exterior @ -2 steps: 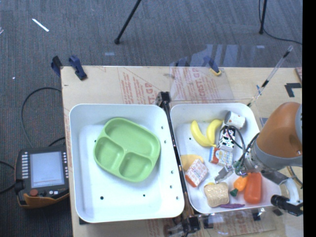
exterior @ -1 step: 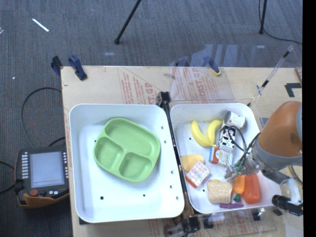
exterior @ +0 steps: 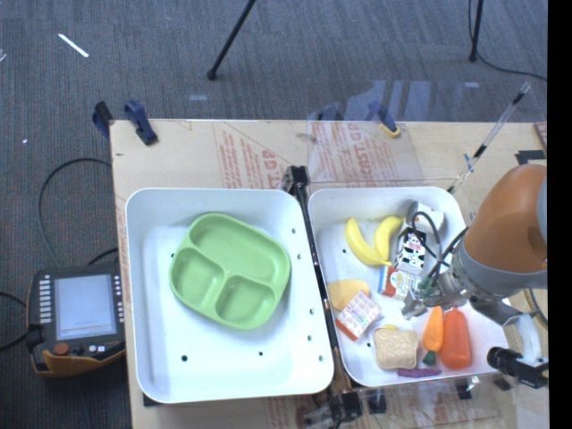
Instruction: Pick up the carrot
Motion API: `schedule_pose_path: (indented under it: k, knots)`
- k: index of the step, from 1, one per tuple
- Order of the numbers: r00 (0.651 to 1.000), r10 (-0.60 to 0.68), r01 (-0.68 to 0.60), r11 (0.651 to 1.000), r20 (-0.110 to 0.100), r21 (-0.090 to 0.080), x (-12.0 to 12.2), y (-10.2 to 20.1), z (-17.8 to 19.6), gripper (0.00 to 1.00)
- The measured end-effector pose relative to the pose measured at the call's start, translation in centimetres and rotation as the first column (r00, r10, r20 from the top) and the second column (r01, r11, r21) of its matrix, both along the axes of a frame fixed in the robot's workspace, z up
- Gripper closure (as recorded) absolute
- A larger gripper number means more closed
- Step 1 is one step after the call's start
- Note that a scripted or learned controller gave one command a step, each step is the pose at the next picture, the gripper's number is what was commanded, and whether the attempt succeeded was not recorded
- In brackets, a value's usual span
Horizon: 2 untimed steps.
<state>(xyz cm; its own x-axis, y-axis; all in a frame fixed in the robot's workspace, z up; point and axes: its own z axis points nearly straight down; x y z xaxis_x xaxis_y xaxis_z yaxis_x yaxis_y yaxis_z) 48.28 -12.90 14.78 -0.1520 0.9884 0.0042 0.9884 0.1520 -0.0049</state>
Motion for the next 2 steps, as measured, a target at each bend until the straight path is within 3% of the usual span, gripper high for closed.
schedule_pose_path:
  k: [1, 2]
  knots:
    - [0.998, -0.07, 0.07, 0.998, 0.005, -0.003, 5.15, 2.28, 7.46, 1.0]
    - [0.997, -0.071, 0.071, 0.997, -0.005, -0.003, 4.91, 2.29, 7.07, 0.0]
